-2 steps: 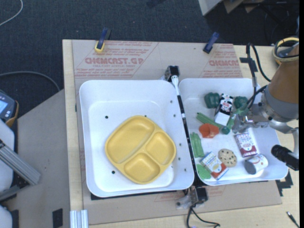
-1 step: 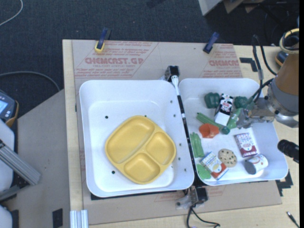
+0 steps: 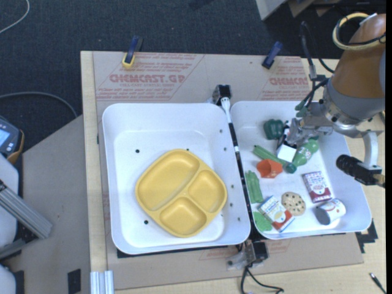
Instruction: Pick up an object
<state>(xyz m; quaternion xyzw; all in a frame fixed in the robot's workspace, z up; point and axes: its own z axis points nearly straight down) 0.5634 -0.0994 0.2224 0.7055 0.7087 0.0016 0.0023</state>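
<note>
Reaching in over the right bin (image 3: 361, 182), gripper (image 3: 293, 141) low among the toys, fingers hidden under the wrist, opening impossible to tell, nothing seen held. Just beside gripper: white block (image 3: 286, 153), green bottle (image 3: 304, 153), dark green lump (image 3: 274, 128). Below gripper: orange cup (image 3: 268, 168), green pods (image 3: 253, 187), cookie (image 3: 293, 203), red-and-white carton (image 3: 316, 186), small packet (image 3: 275, 212), partly blurred. Left of gripper, well apart: left bin (image 3: 116, 164) with yellow divided plate (image 3: 180, 192). Arm cut off at frame edge.
</note>
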